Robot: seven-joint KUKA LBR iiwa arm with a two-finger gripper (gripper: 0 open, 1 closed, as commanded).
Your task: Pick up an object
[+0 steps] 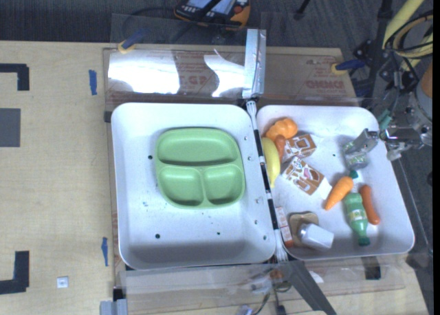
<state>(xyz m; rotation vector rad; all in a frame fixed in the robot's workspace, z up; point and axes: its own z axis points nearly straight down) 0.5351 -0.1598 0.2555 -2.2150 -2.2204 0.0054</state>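
Observation:
The right bin [395, 238] holds several small objects. An orange fruit-like piece [282, 128] and a yellow banana [271, 161] lie at its left side. Two brown-and-white packets [300, 164] sit in the middle. A carrot [337, 192], a green bottle [356, 215] and a thin orange-red piece [370, 204] lie to the right. A white-and-brown item [311, 232] rests near the front. My gripper [358, 148] hangs over the right bin's far right part, just above the carrot's green top, with nothing seen held in it.
The left bin [130, 238] carries a green divided plate [200, 166]. The ridge [265, 176] between the bins runs beside the banana. A clear sheet and cardboard [206, 73] lie behind the bins. Cables and stands crowd the far right.

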